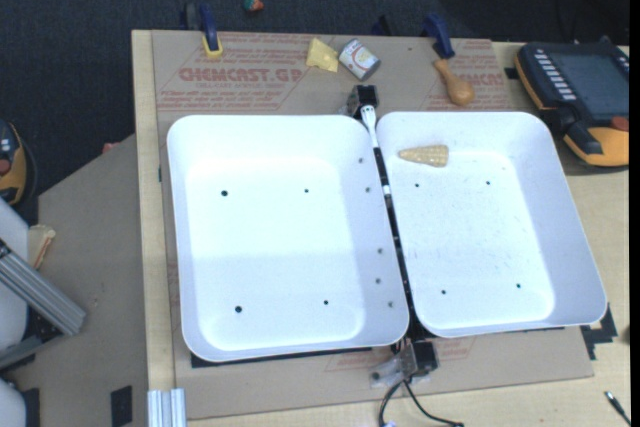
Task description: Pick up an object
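A: How many things are there?
B: Two white bins, the left bin [270, 235] and the right bin [490, 225], and one tan cone-shaped piece [424, 155] in the right one.
A: Where does it lie?
B: Near the far rim, long axis across the bin, narrow end pointing left. Bare floor lies open in front of it.
A: The gripper?
B: Can't tell.

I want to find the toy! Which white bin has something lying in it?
The right bin does. A small tan cone-shaped object lies near its far edge. The left bin shows just small dark dots on its floor.
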You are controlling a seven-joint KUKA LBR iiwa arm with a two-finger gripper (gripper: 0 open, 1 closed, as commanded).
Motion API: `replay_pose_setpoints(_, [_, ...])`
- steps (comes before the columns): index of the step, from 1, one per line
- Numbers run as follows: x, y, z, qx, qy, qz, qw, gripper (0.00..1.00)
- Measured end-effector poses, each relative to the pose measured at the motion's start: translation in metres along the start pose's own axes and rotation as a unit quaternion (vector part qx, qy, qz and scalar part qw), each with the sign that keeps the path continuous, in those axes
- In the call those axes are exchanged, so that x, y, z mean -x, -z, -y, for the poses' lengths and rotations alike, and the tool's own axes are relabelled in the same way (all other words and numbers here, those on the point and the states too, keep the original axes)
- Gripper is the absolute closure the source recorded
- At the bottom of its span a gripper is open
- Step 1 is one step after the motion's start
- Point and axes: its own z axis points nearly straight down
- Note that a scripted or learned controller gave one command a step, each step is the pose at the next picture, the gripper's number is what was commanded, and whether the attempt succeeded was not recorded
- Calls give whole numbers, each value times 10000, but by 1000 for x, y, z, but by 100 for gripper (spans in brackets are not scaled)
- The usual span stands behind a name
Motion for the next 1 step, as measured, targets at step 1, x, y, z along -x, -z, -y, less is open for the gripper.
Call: replay_pose_setpoints(1, [0, 11, -1, 27, 5, 16, 10000, 100])
